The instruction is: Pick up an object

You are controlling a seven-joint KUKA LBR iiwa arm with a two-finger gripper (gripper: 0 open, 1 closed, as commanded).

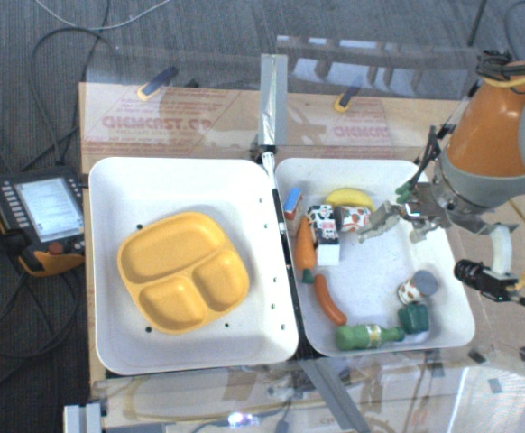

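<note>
Objects for picking lie together in the right shallow white plastic bin (452, 332), mostly along its left and lower sides. By size, the 2 bins come first: the left white bin (109, 332) carries a yellow plastic tray with 3 compartments (183, 271). Next is the grey arm with the orange band (488, 138), which reaches in from the right and hangs over the upper right part of the right bin. Its two-finger gripper (382, 224) points left, toward a yellow banana (348, 197) and a small carton with a black and white cow pattern (323, 223); I cannot tell if it is released or clenched, and nothing is seen held in it. Smaller things are a green bottle (368, 336), an orange carrot (306, 249) and a reddish sausage (329, 302). To do this step well, I think the gripper should choose 1 piece that stands apart and come down straight over its middle.
</note>
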